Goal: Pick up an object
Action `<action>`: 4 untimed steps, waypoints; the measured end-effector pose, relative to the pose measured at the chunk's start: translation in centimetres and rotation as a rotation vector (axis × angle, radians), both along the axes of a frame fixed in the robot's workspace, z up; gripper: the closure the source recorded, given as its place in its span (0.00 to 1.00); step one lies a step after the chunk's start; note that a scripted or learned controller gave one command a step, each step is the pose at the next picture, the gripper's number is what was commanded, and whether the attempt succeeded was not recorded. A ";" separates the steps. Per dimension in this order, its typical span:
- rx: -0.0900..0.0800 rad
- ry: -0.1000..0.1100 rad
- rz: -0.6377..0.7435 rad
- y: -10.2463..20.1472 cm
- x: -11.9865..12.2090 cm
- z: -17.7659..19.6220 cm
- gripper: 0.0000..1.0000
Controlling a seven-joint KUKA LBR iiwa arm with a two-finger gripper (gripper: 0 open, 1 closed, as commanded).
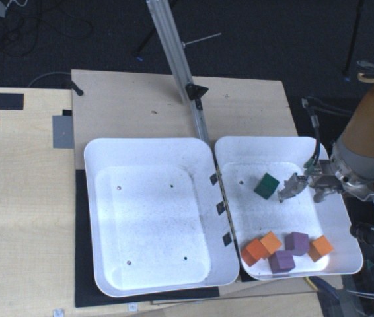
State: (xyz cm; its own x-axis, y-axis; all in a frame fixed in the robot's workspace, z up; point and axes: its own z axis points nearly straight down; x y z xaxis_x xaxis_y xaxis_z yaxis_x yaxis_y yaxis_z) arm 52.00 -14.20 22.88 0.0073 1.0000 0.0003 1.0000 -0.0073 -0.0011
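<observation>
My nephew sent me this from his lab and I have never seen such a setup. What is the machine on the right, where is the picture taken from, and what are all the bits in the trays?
The picture comes from one fixed camera above a bench, looking down at a slant. The machine at the right is a robot arm, grey with an orange band, ending in a two-finger gripper. Its job is to pick up an object. Two shallow white bins sit side by side: the left bin and the right bin. In the right bin a dark green block lies just left of the gripper. Near the front edge sit three orange blocks and two purple blocks. Nothing appears between the fingers, so I would not call anything held.
</observation>
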 end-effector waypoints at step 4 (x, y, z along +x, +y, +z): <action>-0.001 0.003 0.012 2.4 9.4 -12.9 0.00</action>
